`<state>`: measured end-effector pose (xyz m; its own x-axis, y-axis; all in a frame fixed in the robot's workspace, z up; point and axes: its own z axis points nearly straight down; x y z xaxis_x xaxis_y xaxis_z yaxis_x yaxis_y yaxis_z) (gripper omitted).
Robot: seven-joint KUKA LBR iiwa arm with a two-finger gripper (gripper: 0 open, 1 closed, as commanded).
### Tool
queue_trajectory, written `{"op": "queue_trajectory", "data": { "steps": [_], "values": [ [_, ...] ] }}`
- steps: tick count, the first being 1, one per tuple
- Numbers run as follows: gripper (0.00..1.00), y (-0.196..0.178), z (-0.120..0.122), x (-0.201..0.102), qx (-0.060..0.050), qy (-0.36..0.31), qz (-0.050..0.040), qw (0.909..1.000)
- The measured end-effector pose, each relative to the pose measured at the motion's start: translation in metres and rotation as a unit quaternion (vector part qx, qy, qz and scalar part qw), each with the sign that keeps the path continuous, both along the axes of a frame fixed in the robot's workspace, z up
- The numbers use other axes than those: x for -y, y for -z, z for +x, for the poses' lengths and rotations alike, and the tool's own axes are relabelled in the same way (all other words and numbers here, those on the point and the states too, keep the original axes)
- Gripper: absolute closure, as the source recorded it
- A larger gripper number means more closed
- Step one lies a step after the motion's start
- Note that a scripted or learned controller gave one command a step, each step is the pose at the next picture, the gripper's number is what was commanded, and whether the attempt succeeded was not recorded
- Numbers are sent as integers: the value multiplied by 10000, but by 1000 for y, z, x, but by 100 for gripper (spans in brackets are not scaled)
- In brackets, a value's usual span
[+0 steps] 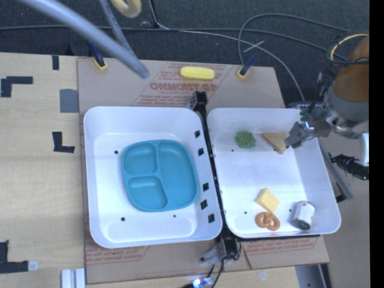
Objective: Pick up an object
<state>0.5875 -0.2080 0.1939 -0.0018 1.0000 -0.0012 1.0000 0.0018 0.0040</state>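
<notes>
The surface (36, 161) is pale wood with black tape marks at the left, and a brown cardboard sheet (168, 89) with red print lies under two white bins. Beyond it, along the top of the frame, runs dark carpet (252, 5) crossed by thin cables. A yellow piece (197, 72) lies on the cardboard above the bins.

The left bin (99, 131) holds a blue divided tray (159, 175). The right bin (264, 173) holds a green lump (244, 139) and a tan wedge (275, 140) near its upper edge, and a yellow block (267, 199), a pretzel (267, 221) and a white-and-grey cylinder (302, 215) at the lower right.

The arm (348, 95) enters at the right edge. Its pincer (295, 137) sits just right of the tan wedge, at the bin's upper right; whether it is apart or together I cannot tell.
</notes>
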Motion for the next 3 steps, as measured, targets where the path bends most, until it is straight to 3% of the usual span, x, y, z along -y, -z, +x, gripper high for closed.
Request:
{"op": "queue_trajectory", "data": {
  "steps": [1,3],
  "values": [
    [100,-48,1,0,3,2,-3,10000],
    [100,-45,12,-94,-25,-16,9,10000]
  ]
}}
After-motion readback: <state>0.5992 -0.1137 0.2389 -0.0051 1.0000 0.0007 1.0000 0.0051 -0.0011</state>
